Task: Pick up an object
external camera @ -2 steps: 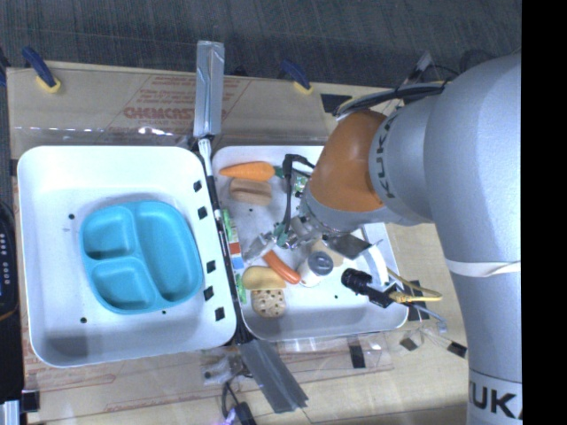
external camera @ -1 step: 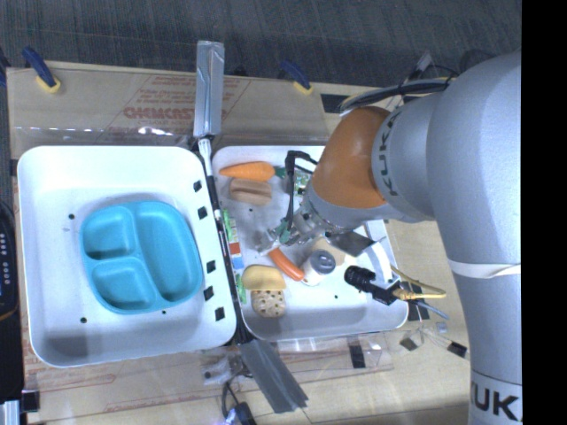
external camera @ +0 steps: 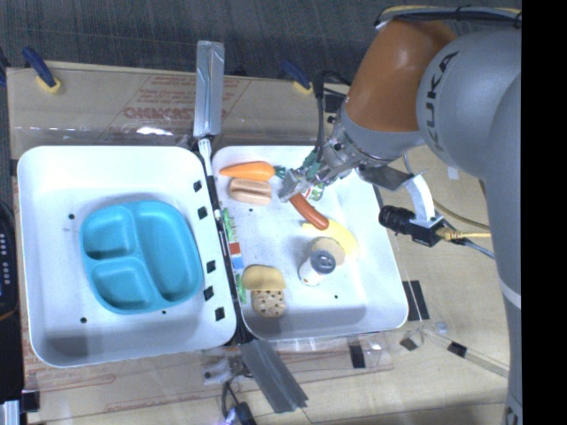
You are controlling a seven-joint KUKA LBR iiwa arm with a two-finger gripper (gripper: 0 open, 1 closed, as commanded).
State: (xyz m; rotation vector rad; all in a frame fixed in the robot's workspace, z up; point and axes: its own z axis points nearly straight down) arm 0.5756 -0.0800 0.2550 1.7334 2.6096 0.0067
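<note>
Overhead, wooden bench (external camera: 106, 104), two white bins (external camera: 53, 175), claw (external camera: 299, 182) grip unclear, dark floor (external camera: 133, 7).

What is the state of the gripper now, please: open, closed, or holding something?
Gripper: low in the right bin, at the upper end of the toy sausage; whether it is open, closed or gripping cannot be told.

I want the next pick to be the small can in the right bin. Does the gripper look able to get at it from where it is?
Probably yes. The can lies open from above, apart from the sausage beside the gripper; the yellow piece touches it.
</note>
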